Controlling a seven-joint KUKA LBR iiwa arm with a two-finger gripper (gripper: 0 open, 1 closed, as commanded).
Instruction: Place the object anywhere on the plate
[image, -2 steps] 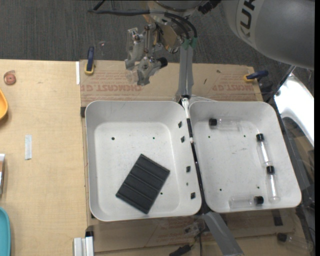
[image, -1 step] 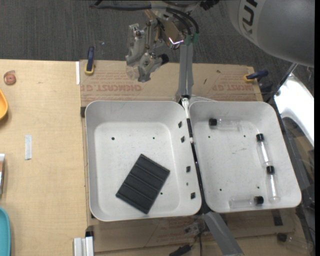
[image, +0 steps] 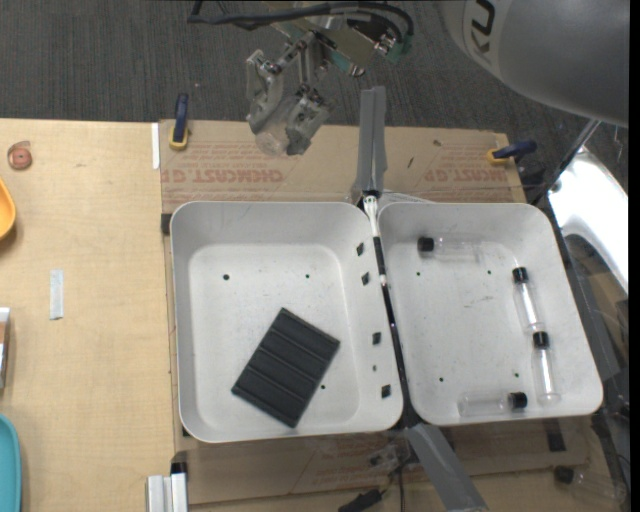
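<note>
The gripper (image: 290, 105) hung high above the bench, past the far rim of the left bin (image: 182, 300), over a sheet of brown cardboard (image: 330, 165) printed with red lettering. How its tip stood could not be told from this slant (it was blurred and pale against the cardboard), and nothing could be seen held there. The task's thing, a dark ribbed rectangular plate (image: 287, 366), lay flat on the floor of the left bin, turned at an angle, in the near half and towards the bin's right side. It was well apart from the gripper, which hung beyond the bin's opposite, far edge, with bare white floor between the plate and that rim. The right bin (image: 570, 300) held several clear tubes with black caps: one short tube (image: 445, 247) near its far left corner, two tubes (image: 533, 325) lying end to end along its right side, and another (image: 492, 404) at its near edge. Blue and yellow clamps (image: 179, 122) pinned the cardboard at its far corners, and a grey bar (image: 371, 140) ran up between the bins.
</note>
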